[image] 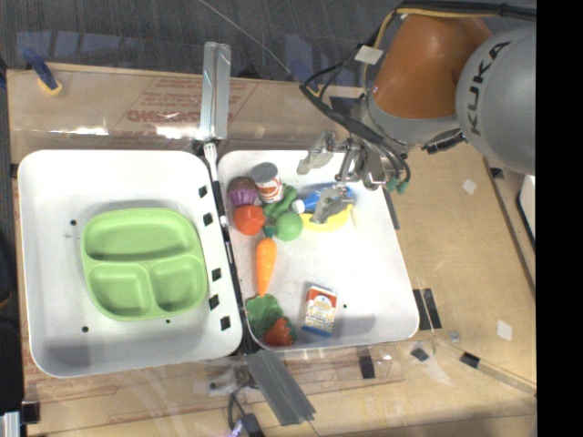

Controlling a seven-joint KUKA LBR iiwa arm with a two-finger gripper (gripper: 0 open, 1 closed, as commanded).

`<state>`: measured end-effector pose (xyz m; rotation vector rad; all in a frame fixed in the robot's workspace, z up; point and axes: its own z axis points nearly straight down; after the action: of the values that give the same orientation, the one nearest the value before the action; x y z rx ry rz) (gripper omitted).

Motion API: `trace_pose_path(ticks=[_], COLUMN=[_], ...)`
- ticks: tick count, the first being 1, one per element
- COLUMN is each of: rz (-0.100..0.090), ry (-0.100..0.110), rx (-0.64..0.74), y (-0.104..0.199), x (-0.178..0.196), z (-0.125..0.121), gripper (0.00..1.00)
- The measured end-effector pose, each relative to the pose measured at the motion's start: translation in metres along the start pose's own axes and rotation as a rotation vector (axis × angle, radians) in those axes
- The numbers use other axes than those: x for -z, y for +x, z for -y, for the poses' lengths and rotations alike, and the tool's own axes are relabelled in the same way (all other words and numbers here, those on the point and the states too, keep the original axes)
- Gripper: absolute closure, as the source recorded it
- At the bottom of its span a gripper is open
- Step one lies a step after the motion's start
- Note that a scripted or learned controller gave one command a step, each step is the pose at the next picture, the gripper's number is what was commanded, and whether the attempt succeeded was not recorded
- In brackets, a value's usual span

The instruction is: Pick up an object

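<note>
We see the tool spread wide, holding nothing, just above the banana at the right bin's far end, where crowding toys could spoil our grip.

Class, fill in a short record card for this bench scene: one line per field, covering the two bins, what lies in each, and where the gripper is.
left bin: holds a green tray with three compartments
right bin: holds toy food
carrot: near the bin's middle, lengthwise
small carton: near the front edge
tomato: by the divider, beside a purple piece
can: near the far wall
gripper: above the far part of the right bin, over a blue and yellow item
held: nothing seen between the fingers
</note>
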<state>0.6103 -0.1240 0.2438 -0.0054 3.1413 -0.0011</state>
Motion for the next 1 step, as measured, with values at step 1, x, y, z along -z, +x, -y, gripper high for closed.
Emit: trace_pose_path(ticks=[1], rz=[0.022], ry=[0.002], rx=[0.045], y=[-0.0091], x=[-0.1305], z=[-0.0229], gripper=[0.00])
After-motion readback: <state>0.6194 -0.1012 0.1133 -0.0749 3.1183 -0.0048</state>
